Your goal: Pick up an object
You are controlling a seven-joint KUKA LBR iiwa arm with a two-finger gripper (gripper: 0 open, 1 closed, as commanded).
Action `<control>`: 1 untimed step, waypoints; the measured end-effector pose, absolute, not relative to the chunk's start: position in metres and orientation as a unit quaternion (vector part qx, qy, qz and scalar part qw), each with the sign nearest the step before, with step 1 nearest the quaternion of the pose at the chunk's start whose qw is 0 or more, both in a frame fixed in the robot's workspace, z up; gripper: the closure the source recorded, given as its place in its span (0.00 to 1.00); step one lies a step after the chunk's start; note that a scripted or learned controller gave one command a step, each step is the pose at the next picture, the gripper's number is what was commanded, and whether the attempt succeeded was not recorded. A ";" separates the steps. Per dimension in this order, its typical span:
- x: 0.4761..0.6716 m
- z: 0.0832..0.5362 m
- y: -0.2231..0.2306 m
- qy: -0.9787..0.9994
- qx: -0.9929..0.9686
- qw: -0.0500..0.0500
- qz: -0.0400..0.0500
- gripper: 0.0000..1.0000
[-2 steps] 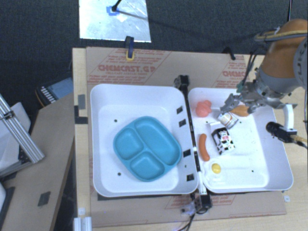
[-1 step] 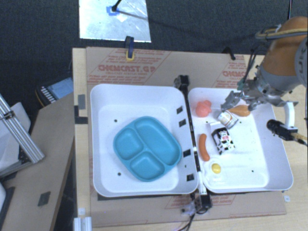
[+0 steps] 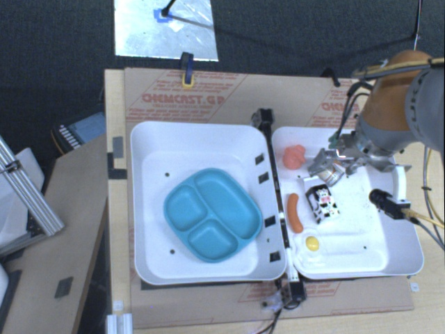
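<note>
Hot dog: a small orange-red hot dog [image 3: 295,212] lies in the right bin [image 3: 403,256], close to the bin's left wall. Its long axis runs nearly straight up and down the view, the lower end leaning slightly rightward.
Cow toy: a black-and-white figure, seemingly a toy cow [image 3: 322,203], lies just right of the hot dog, apart from it. Its long axis tilts from upper left to lower right.
Peach-pink lump: a rounded pinkish object [image 3: 294,156] sits in the far left corner region of the right bin; what it is cannot be made out.
Yellow piece: a small round yellow object [image 3: 312,243] lies below the hot dog, near the front of the bin.
Jaws: the gripper [image 3: 328,170] hangs over the right bin's far half, just above the cow toy's upper end and right of the pink lump. Whether the jaws are wide or narrow cannot be told, and nothing is seen between them.
Thing relative to jaws: the cow toy is nearest, just toward the front of the bin from them; the hot dog lies farther to the front-left.
Open room: the right bin's front-right floor is bare white. The hot dog has little room on its wall side.
Left bin: the left bin [image 3: 149,186] holds a blue divided tray [image 3: 212,214], lying diagonally.
Worktop: both bins rest on a brown board [image 3: 208,96].
</note>
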State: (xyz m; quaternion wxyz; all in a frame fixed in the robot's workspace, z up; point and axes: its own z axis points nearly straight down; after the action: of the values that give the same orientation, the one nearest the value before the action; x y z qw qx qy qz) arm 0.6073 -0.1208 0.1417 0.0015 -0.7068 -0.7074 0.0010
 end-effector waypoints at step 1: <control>0.611 0.096 -0.124 -0.707 -0.707 -0.007 -0.002 0.00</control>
State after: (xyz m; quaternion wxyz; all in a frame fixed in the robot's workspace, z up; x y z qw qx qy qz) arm 0.6110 -0.1238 0.0955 -0.0068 -0.7075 -0.7067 -0.0022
